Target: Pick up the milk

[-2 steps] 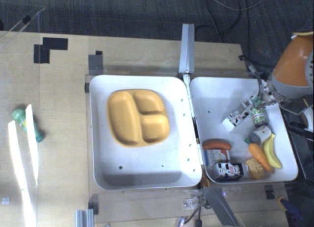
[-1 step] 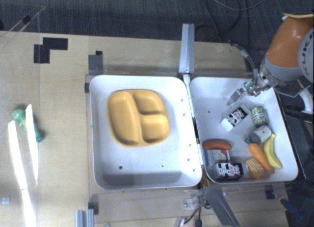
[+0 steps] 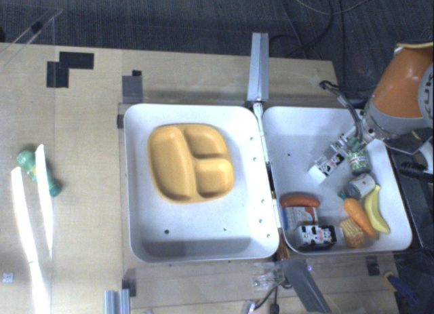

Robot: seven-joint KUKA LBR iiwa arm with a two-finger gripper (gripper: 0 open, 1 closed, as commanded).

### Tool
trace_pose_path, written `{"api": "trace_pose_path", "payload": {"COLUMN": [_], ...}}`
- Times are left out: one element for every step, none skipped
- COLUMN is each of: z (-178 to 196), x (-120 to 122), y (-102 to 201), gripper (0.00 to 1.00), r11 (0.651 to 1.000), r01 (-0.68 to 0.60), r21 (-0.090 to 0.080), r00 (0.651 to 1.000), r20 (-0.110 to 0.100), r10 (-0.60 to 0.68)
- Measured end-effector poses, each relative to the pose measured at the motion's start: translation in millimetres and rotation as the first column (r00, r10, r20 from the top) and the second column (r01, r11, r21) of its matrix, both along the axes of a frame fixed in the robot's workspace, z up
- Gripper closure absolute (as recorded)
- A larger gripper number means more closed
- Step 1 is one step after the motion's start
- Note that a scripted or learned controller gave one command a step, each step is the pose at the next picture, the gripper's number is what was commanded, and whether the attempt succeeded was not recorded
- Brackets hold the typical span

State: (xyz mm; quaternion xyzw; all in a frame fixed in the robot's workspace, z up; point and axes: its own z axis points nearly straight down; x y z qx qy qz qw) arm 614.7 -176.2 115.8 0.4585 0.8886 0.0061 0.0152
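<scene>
Camera view: milk (image 3: pixel 316 235), a small black-and-white carton, lies on its side at the bottom edge of the right bin (image 3: pixel 291 136), lower right of frame; print on it too small to read. Arm (image 3: pixel 400 89) enters from upper right, wrist angled down-left. Claw (image 3: pixel 333 160) is low in the right bin, above the milk; can't tell its state. Yellow tray (image 3: pixel 191 162) sits in the left bin (image 3: pixel 139 184).
</scene>
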Motion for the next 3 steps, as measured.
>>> {"api": "trace_pose_path", "payload": {"z": [25, 0, 14], "x": [1, 43, 47], "y": [-29, -22, -21], "gripper": [0.00, 0.00, 1.00], "r11": [0.997, 0.951, 0.950], "r01": [-0.078, -0.309, -0.311], "r21": [0.000, -0.013, -0.017], "r00": [0.997, 0.951, 0.950], "r20": [-0.023, -0.006, 0.003], "r10": [0.078, 0.309, 0.311]}}
